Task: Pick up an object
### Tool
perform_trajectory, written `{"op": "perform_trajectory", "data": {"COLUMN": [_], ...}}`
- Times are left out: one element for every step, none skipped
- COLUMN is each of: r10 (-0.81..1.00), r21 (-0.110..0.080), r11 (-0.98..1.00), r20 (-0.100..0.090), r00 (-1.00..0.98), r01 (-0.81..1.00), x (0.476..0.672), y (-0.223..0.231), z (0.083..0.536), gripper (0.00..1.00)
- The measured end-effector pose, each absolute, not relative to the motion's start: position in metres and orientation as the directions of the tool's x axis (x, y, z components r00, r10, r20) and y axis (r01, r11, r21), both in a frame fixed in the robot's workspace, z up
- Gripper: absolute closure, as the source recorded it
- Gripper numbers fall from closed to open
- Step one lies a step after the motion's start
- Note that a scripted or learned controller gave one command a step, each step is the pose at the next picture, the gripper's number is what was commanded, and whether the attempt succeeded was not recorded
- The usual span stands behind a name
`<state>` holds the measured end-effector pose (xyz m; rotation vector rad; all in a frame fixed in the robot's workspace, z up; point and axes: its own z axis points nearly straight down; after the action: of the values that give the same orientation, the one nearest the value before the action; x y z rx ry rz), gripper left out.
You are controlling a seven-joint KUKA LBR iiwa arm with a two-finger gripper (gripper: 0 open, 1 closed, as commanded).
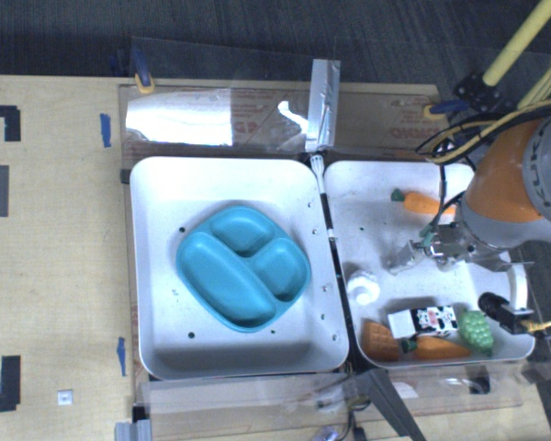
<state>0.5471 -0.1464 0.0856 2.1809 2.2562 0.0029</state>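
Down at the near edge of the right bin (pixel 342 211) lies a crowded row of small things: a brown rounded piece (pixel 378 339) at the left, a white block with black markings (pixel 424 321), an orange carrot-like stick (pixel 439 346) under it, and a knobbly green toy (pixel 477 331) at the right, all touching or nearly so. Just beyond them, near the divider, sits a small white ring-shaped cap (pixel 364 289), standing apart from the rest. Farther in, the gripper (pixel 406 257) hangs over bare bin floor in the middle, with nothing visible between its tips; whether it is spread or closed cannot be told. Beyond it, by the far wall, rests a toy carrot (pixel 417 202), lying alone. That carrot looks the easiest target: probably light, stiff plastic and somewhat slick, best pinched across its thicker middle. The left bin (pixel 151 274) carries a blue divided plate (pixel 242 266).
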Motion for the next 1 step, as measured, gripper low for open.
{"op": "perform_trajectory", "data": {"r10": [0.998], "r21": [0.004], "r11": [-0.063], "r20": [-0.002], "r00": [0.063], "r01": [0.998], "x": [0.6257], "y": [-0.1828], "z": [0.1391], "gripper": [0.00]}}
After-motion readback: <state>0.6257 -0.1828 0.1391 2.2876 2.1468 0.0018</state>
